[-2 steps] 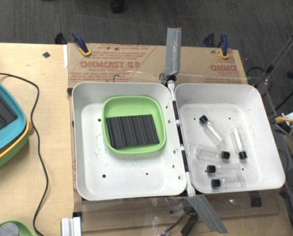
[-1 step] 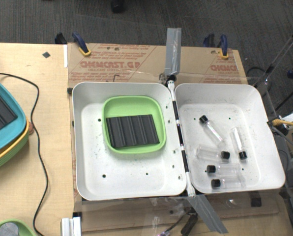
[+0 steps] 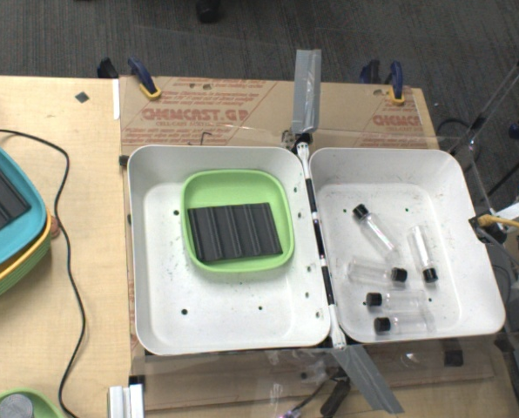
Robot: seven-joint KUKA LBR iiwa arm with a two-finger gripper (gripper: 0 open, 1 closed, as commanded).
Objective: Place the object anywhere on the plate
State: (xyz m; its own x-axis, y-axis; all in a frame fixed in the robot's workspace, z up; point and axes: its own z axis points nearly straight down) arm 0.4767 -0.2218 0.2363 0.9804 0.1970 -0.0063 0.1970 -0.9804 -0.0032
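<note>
Item: two shallow white plastic bins side by side on a printed cardboard sheet (image 3: 268, 111) over the pale wooden tabletop (image 3: 59, 146). Left white bin (image 3: 155, 294): holds one lime-green square plastic plate (image 3: 198, 194), set toward 12 o'clock of the bin's middle, with a dark grey ribbed rectangular pad (image 3: 233, 232) lying flat on it. Right white bin (image 3: 468, 233): holds five clear plastic tubes with black caps, all lying down and none on the plate. One slanted tube (image 3: 374, 228) is at 10 o'clock of that bin's middle, one near-upright-pointing tube (image 3: 421, 252) is just off the middle at 4 o'clock, and three more (image 3: 377, 273) (image 3: 397, 301) (image 3: 406, 322) are grouped close together at 6 to 7 o'clock. End effector: how far open it is, and whether it has hold of anything, I cannot tell. At 9 o'clock on the tabletop: stacked teal and yellow-green dishes (image 3: 20, 233), with a black cable (image 3: 68, 259) trailing past.
</note>
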